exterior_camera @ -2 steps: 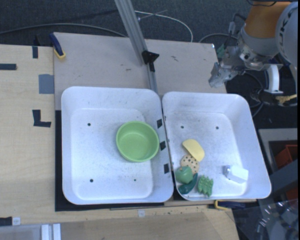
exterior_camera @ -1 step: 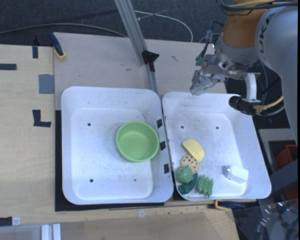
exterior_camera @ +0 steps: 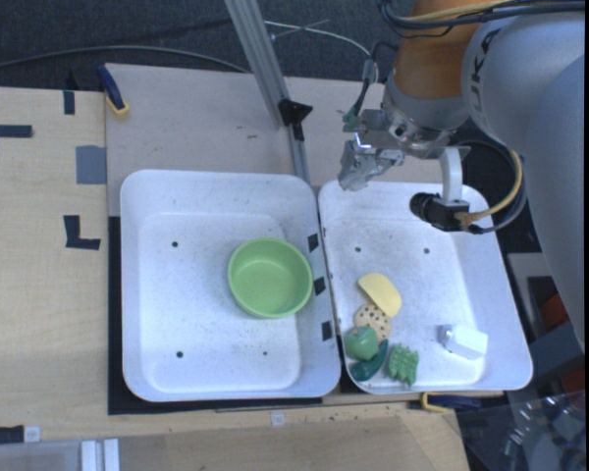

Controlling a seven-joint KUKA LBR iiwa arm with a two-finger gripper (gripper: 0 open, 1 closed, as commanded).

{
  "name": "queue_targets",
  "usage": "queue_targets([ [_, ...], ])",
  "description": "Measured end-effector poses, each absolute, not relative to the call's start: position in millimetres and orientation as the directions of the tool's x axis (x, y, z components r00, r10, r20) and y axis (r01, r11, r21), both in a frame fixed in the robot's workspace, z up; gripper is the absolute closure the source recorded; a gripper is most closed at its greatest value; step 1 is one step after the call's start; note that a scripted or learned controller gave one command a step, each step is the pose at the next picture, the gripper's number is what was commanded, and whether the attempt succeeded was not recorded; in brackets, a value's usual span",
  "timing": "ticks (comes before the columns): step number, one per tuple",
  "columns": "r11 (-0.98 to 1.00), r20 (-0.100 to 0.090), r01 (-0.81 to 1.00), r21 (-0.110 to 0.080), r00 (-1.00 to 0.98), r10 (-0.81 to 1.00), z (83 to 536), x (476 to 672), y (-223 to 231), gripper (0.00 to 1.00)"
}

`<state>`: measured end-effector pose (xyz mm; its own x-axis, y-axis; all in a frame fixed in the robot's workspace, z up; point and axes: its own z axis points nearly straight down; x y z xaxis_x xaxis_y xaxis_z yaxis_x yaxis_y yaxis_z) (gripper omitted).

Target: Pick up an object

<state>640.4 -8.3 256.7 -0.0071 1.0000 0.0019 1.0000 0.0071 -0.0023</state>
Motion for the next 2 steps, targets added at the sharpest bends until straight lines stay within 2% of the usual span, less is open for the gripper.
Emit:
queue_targets([
  [1,0.006,0.001,1.0,-0.004,-0.006,1.0,240,621.5,43,1.0],
  [2,0.007,0.002,1.0,-0.003,-0.007,1.0,245,610.4,96,1.0],
])
